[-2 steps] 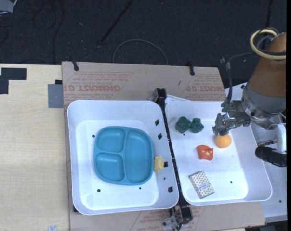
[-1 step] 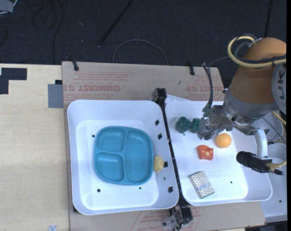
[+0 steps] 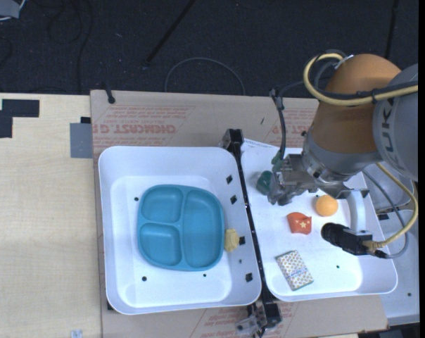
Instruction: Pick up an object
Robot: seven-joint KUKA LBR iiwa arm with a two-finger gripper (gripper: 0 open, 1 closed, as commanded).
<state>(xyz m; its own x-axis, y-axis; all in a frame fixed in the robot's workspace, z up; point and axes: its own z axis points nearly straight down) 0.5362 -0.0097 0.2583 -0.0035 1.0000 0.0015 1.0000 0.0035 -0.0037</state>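
Grey and orange, the arm is reaching into the right bin — its gripper hovering beside a small teal object, grasp unclear. It should be centring over it before closing.

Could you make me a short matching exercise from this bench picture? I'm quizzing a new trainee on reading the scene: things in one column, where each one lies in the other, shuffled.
Things:
1. blue plate
2. orange ball
3. patterned packet
4. small yellow piece

Places:
A. right bin, near its front edge
B. left bin, against the plate's right rim
C. middle of the left bin
D. right bin, just right of the red block

Pairs: 1-C, 2-D, 3-A, 4-B
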